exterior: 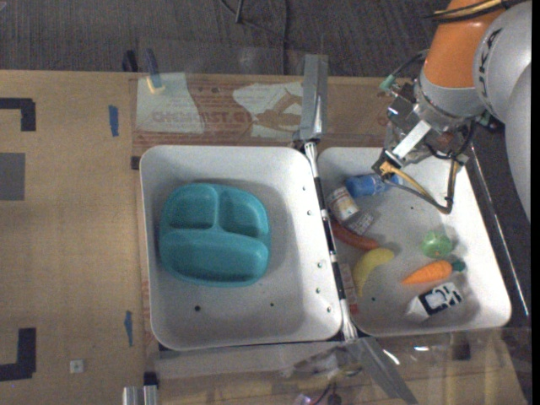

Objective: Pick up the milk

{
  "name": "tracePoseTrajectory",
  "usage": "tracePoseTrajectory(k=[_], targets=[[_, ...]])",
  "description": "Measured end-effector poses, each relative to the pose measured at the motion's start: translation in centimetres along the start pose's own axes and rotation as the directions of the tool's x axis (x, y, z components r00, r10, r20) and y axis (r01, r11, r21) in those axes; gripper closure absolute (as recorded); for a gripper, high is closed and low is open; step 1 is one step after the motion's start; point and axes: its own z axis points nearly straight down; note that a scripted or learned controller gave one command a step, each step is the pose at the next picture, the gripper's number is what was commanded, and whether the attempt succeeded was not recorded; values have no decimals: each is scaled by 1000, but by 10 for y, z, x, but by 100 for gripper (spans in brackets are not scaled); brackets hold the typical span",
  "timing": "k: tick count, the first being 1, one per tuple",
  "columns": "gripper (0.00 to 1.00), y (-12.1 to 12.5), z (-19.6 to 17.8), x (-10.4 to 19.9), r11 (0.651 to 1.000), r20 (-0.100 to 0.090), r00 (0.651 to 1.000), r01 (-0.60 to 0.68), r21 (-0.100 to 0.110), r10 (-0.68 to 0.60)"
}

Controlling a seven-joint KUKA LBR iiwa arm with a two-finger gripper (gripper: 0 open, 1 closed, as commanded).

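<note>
The milk point(439, 299) is a small white carton with black patches, lying in the front right corner of the right bin point(494, 264). My gripper point(391, 168) hangs over the back left part of that bin, far from the carton. Its tip is right beside a blue object point(365, 185), and whether the two touch is unclear. Nothing of the milk is near the gripper.
The right bin also holds a small can point(342, 202), a red chili point(355, 240), a yellow fruit point(373, 265), a green item point(437, 244) and a carrot point(429, 272) just behind the milk. A teal divided tray point(214, 233) lies in the left bin point(160, 310).
</note>
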Motion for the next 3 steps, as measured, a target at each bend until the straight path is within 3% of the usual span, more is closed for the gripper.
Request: tracePoseTrajectory(k=[1,2,3], targets=[[100,-1,-3,-11,996,1,996,87,3,-87],[100,13,-2,-3,980,0,980,197,-1,-197],[100,-21,51,-81,955,0,955,295,3,-295]])
